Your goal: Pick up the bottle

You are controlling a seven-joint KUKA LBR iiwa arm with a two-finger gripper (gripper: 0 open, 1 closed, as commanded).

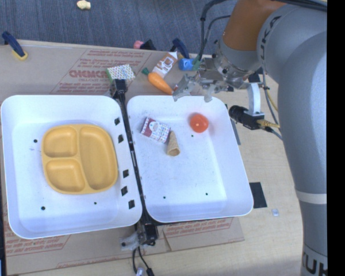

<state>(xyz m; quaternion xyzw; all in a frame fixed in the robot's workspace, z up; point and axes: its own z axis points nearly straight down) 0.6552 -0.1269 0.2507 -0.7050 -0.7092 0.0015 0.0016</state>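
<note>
Bottle [164, 65], probably light rigid plastic, lies outside the bins; grasp mid-body. Gripper [192, 92] open, empty.

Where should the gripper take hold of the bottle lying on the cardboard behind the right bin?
Probably across the bottle's white middle, coming straight down. It lies on its side, tilted toward the carrot, so the fingers should close across its narrow width, clear of the carrot.

Bright even overhead light, soft faint shadows, mild glare on white bins [11, 154], slightly soft focus
</note>
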